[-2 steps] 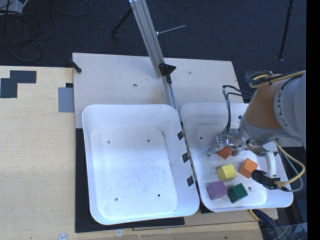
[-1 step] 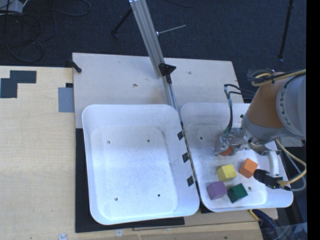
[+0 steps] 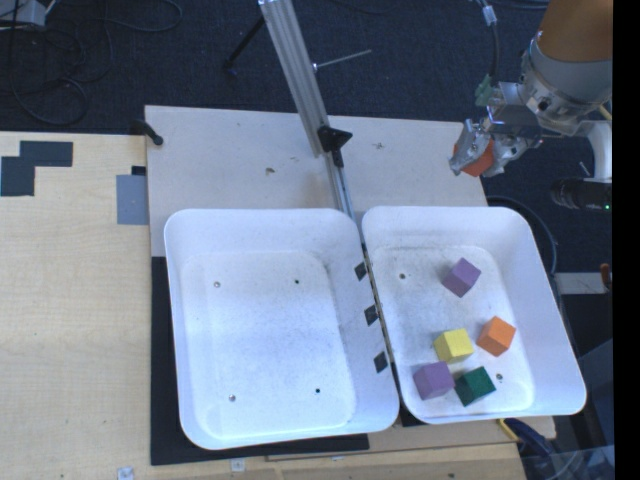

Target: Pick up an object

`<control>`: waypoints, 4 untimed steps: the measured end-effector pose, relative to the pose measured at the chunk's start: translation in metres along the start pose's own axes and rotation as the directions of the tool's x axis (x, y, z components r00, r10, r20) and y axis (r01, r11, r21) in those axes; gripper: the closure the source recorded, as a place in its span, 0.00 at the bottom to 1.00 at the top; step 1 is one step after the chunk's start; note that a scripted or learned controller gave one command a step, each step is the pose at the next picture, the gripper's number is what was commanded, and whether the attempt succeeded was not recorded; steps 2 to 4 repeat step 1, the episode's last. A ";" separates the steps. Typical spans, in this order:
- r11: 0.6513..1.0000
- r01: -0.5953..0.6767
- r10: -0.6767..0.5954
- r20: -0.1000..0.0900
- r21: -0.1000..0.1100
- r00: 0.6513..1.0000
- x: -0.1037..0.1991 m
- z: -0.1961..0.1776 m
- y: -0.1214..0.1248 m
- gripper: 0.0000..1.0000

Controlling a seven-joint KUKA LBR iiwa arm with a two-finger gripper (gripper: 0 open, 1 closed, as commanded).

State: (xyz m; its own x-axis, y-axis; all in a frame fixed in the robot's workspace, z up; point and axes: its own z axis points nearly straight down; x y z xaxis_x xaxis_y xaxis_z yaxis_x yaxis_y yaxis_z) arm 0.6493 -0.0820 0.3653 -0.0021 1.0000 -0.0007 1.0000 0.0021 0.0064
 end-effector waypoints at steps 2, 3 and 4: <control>1.000 0.004 -0.004 -0.004 0.017 1.000 0.114 0.097 0.018 1.00; 1.000 0.004 -0.004 -0.004 0.017 1.000 0.114 0.097 0.018 1.00; 1.000 0.004 -0.004 -0.004 0.017 1.000 0.114 0.097 0.018 1.00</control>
